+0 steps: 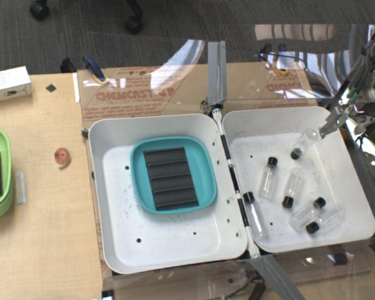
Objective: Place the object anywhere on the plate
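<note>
My gripper (pixel 333 123) was at the far right corner of the right bin (pixel 355 230), low over its white floor. It was small and partly mixed with cables in the view, so I could not tell if it was spread or pressed together. I saw nothing held in it.

The nearest thing to it was a clear tube with a black cap (pixel 303 145). It lay just beside the gripper, on the side toward the middle of the bin. Its clear end pointed at the gripper and its cap pointed away. I could not tell if the gripper touched this tube or was only close to it.

The other tubes were further from the gripper, all lying flat on the floor of the same bin. One (pixel 267 175) was near the middle. Another (pixel 292 188) was a little nearer to the front. A third (pixel 254 213) lay along the wall between the two bins. Two more (pixel 319 218) lay together near the front wall.

The plate (pixel 204 177) was well apart from the gripper, in the left bin (pixel 117 236). It was teal with rounded corners, and a dark ribbed block (pixel 170 176) sat in its middle. No tube lay on the plate.
</note>
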You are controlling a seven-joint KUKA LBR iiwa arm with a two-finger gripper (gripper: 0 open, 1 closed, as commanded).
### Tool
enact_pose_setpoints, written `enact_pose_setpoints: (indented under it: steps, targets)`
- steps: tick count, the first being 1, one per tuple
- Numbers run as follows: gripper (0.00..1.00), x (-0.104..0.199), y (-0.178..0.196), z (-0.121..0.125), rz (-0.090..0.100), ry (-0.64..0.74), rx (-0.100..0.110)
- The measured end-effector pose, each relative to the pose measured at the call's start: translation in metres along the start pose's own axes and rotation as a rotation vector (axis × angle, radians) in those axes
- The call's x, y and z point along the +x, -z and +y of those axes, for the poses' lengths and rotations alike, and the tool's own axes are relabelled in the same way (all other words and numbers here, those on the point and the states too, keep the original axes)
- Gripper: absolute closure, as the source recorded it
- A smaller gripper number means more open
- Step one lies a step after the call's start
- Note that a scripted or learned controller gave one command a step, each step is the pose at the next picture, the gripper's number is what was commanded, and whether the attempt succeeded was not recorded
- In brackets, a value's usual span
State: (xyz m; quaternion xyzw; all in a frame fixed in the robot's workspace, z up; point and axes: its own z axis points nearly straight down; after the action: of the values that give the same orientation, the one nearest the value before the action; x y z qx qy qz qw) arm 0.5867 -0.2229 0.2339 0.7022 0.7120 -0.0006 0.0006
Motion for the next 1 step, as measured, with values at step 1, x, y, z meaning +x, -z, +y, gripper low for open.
enact_pose_setpoints:
  steps: [1]
  targets:
    - [0.00, 0.0004, 0.1255, 0.0231, 0.000, -0.087, 0.001]
